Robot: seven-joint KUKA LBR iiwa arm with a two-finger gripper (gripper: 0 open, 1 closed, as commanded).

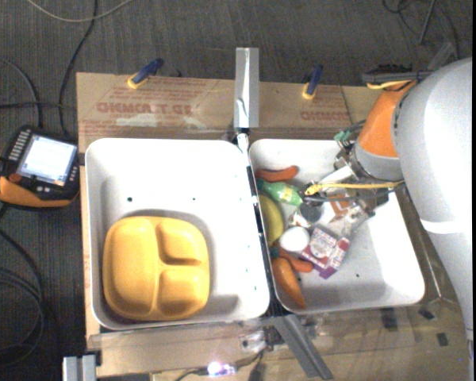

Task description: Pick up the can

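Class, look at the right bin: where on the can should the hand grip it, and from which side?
Grip the can across its round body, coming straight down from above. Its pale round end seems to face up, and the banana, pouch and carrot crowd its sides, so a sideways approach looks blocked.

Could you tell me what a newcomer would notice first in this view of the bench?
The large yellow divided tray lying in the left bin stands out first. Next comes the jumble along the inner wall of the right bin: a banana, a green bottle and a pink packet. The arm, with its orange band, reaches over that bin from the right.
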